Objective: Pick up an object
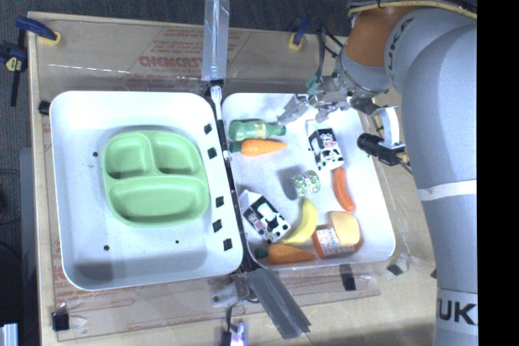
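The right bin holds several toy items. A green bottle lies at its far left, with an orange carrot just below it. A cow-patterned carton, a small green-and-white cup and a red sausage sit mid-bin. A banana, a second cow-patterned piece, another carrot and a yellow-orange bottle crowd the near edge. My gripper hangs over the bin's far side, just right of the green bottle and above the cow carton. Nothing shows in its grasp.
The left bin carries a green divided plate. A metal bar stands behind the divider between the bins. The grey arm comes down along the right bin's right wall.
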`<state>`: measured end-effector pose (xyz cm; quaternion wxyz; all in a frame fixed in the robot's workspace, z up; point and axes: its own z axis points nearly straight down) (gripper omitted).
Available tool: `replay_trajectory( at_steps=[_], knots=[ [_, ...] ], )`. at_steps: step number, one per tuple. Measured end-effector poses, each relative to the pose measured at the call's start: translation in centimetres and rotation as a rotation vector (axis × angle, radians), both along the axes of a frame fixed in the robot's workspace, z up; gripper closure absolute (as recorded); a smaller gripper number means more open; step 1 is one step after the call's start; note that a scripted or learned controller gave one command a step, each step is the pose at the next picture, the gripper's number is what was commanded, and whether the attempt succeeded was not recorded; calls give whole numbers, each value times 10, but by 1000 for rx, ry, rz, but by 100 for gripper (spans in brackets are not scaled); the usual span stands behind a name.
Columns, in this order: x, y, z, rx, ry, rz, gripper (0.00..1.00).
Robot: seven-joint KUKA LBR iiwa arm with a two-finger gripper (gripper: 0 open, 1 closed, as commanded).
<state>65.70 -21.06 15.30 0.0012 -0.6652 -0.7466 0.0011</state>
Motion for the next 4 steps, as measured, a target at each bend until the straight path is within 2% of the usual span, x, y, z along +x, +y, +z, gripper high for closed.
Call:
replay_trajectory(
  at_steps=[1, 2, 4],
  knots=[
    [-89, 0, 11, 1, 2, 10, 0],
    [-82, 1, -64, 2, 1, 202, 0],
    [0, 0, -3, 1, -1, 282, 0]
  ],
)
